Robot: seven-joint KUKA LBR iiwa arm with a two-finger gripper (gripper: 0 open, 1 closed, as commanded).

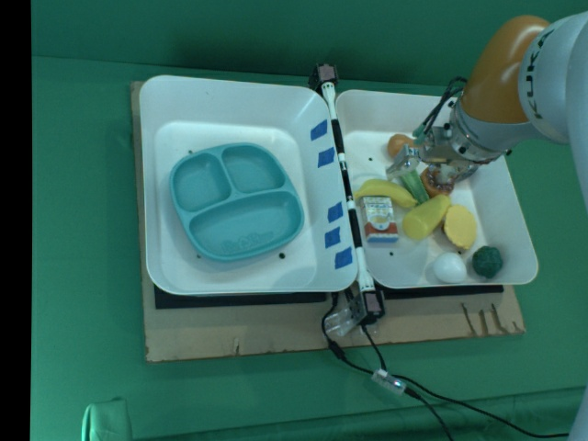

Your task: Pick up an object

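Note:
The right bin (514,200) holds a cluster of toy foods: a yellow banana (386,191), a small red and white carton (379,220), a yellow cylinder-like piece (426,218), a yellow-orange oval (460,227), a white egg (449,267), a dark green broccoli-like ball (487,262), an orange ball (398,144) and a green stick (414,186). My gripper (425,165) hangs low over the upper middle of this bin, just right of the orange ball and above the green stick and an orange-red piece (438,185).
The left bin (165,118) carries a teal three-compartment plate (237,201). Blue tape marks (327,157) line the ridge between the bins. Cables (395,384) trail over the cardboard at the front. The grey arm (514,81) enters from the upper right.

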